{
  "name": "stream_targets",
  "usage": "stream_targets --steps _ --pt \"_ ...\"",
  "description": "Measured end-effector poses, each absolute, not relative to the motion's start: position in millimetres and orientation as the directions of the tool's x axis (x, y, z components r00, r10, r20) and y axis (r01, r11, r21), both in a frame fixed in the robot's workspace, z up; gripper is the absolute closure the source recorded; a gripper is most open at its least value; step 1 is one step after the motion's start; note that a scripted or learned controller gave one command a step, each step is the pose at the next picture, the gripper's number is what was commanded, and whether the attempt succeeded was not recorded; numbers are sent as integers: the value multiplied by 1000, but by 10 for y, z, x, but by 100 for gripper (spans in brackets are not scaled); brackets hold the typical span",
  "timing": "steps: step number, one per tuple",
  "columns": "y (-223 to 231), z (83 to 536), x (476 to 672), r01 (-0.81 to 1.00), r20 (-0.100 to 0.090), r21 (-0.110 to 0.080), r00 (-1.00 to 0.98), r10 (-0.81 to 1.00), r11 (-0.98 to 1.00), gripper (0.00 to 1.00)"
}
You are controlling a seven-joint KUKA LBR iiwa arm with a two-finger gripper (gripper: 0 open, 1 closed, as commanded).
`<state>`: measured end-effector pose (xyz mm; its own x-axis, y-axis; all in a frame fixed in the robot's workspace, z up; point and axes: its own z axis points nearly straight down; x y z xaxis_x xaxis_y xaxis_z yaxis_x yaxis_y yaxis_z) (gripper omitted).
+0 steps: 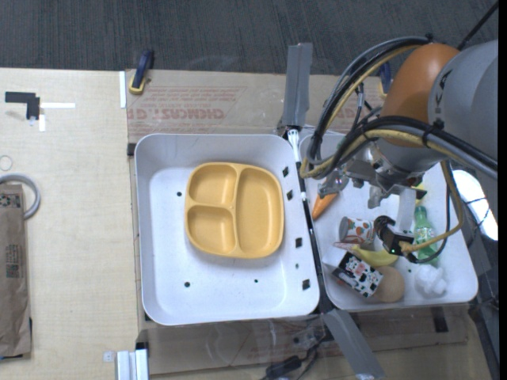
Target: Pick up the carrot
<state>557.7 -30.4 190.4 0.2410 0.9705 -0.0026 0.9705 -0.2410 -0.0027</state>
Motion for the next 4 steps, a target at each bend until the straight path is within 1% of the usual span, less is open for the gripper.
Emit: stream_targets --steps 1,2,3,4 --pt "-869 1905 4831 917 -3 -4 398 917 -398 0" --pt "-878 1983 4829 917 -5 -7 399 917 -399 100" --pt "-878 1982 4829 917 -5 -7 400 917 -400 0" --pt "-1088 1726 5369 971 -3 -2 240 971 -240 0"
